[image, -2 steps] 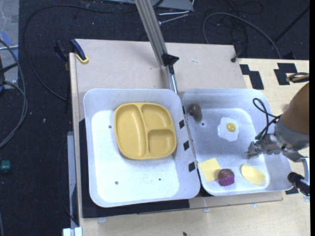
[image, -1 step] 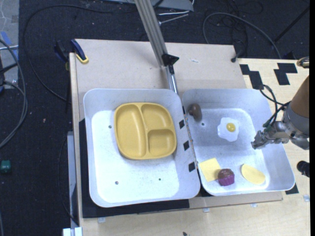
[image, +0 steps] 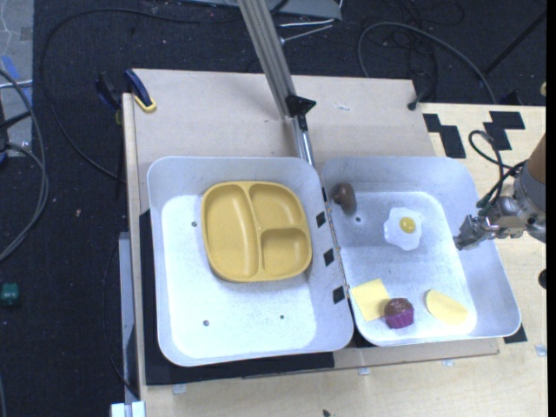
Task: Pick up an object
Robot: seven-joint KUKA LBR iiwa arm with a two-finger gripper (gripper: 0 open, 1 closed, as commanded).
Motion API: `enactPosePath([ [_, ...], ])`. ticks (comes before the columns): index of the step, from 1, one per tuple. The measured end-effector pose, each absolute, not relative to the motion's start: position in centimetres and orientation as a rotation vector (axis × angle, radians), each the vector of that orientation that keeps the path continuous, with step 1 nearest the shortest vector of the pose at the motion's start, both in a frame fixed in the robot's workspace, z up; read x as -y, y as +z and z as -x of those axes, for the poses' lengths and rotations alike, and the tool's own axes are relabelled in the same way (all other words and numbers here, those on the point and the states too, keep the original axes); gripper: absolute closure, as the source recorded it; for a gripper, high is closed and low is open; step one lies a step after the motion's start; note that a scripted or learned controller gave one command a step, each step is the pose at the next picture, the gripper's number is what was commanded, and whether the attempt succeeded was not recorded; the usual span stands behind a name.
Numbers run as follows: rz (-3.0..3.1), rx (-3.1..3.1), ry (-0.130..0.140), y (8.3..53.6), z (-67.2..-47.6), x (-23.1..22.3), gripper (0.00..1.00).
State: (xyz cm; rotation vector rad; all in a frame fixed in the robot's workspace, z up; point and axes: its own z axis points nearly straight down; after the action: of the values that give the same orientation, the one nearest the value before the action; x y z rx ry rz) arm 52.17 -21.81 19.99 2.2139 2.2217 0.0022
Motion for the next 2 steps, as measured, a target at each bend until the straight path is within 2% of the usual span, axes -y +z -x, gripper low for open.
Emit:
enactPosePath([
  [1,-2.215,-2.22,0.003,24.7,-51.5,22.1,1.0],
  [2,-2.215,-2.229,0.0,25.2,-50.9,16.5,1.0],
])
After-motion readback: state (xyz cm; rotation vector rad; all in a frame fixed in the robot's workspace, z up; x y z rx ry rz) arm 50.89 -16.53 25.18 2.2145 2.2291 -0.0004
